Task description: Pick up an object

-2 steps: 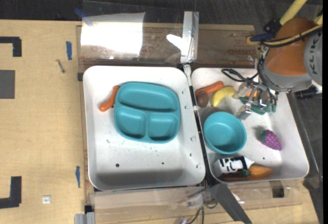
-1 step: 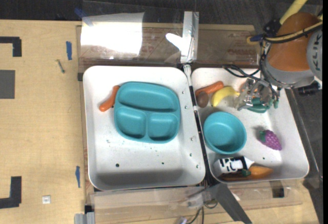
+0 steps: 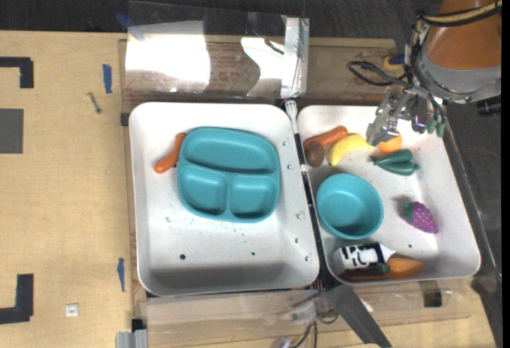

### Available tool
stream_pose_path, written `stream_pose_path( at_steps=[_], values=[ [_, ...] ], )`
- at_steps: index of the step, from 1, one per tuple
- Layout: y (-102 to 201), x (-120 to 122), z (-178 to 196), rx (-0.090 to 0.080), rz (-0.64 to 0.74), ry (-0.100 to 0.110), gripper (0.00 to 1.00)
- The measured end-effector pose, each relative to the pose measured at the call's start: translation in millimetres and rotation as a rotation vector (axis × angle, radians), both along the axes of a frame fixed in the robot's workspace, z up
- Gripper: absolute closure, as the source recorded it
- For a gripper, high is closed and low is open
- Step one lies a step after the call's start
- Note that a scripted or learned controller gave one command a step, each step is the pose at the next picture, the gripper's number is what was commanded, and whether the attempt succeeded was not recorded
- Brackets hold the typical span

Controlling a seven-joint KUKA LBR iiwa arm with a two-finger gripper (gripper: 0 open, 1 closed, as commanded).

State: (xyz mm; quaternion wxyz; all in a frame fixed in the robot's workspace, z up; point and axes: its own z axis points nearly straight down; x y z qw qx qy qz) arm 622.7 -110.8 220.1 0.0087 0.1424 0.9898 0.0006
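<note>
While the end effector (image 3: 385, 130) hangs low over the right bin's far side, the lemon (image 3: 348, 149) is found just beside it, toward the left bin.

Whether the fingers are spread or pressed together cannot be told; nothing is seen gripped between them. The lemon rests in the right bin (image 3: 464, 236), touching a brown-tipped carrot (image 3: 324, 140) on its left, while an orange piece (image 3: 390, 145) and a green pepper (image 3: 398, 162) lie directly below the end effector. The lemon's long axis is judged to run roughly across the bin, left to right. A short shift leftward and nearer is judged necessary if the lemon is the target; otherwise the orange piece is closest. The blue bowl (image 3: 349, 205), grapes (image 3: 421, 217) and tray (image 3: 228, 172) lie farther off.
</note>
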Motion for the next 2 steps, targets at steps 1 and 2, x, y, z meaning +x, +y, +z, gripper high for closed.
stream_pose_path(
  at_steps=[1,2],
  values=[
    [7,-5,-123,-0.001,0.139,0.007,1.0],
    [12,-22,-129,-0.005,0.176,-0.006,1.0]
  ],
)
